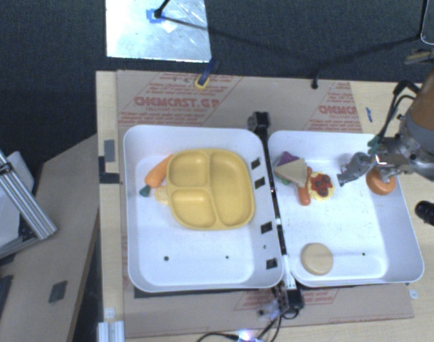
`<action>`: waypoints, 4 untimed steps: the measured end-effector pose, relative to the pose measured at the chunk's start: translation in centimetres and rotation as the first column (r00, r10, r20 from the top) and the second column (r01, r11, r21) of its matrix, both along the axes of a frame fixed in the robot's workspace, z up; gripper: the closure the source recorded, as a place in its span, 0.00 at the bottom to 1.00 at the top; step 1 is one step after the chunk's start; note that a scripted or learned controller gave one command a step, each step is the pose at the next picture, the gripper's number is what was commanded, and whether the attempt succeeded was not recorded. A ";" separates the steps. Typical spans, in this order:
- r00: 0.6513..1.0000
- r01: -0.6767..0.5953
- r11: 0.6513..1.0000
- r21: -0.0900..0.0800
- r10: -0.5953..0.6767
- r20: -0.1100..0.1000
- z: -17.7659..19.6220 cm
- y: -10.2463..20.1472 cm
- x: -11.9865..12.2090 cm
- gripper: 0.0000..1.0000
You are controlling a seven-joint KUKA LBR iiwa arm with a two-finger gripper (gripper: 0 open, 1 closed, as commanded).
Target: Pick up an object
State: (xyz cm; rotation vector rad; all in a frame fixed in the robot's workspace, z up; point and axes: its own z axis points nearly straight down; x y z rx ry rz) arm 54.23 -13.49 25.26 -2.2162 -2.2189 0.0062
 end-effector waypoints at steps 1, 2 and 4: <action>1.000 -0.002 1.000 -0.002 0.002 0.008 0.4 0.0 0.2 0.00; 1.000 0.001 1.000 -0.001 -0.001 0.003 -5.3 -0.9 0.1 0.00; 1.000 0.001 1.000 0.000 -0.001 0.004 -14.8 -0.3 -0.8 0.00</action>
